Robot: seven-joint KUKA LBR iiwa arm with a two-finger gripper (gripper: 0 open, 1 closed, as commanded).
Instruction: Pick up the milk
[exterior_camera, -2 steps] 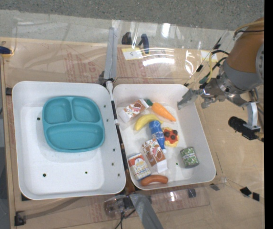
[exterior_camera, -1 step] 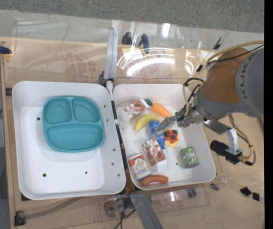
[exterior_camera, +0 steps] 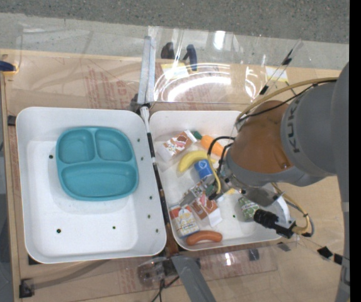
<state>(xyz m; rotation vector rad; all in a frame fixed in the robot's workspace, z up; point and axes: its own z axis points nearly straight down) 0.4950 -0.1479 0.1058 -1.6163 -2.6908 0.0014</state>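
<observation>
Whether the fingers (exterior_camera: 199, 191) of the gripper (exterior_camera: 204, 189) are apart or together cannot be told; the metal tips sit low among clutter mid-way in the right bin (exterior_camera: 230, 119). The milk (exterior_camera: 175, 145), a small boxy white carton with red print, lies near that bin's far left corner, beside a curved yellow banana (exterior_camera: 191, 161).

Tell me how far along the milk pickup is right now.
Done: the arm has reached into the right bin, with its gripper low among the food items near the banana. In hand: nothing I can confirm; I can't see any carton between the fingers. Left: gripping the milk carton, which lies at the bin's back left, and lifting it clear. The teal plate sits in the left bin.
</observation>
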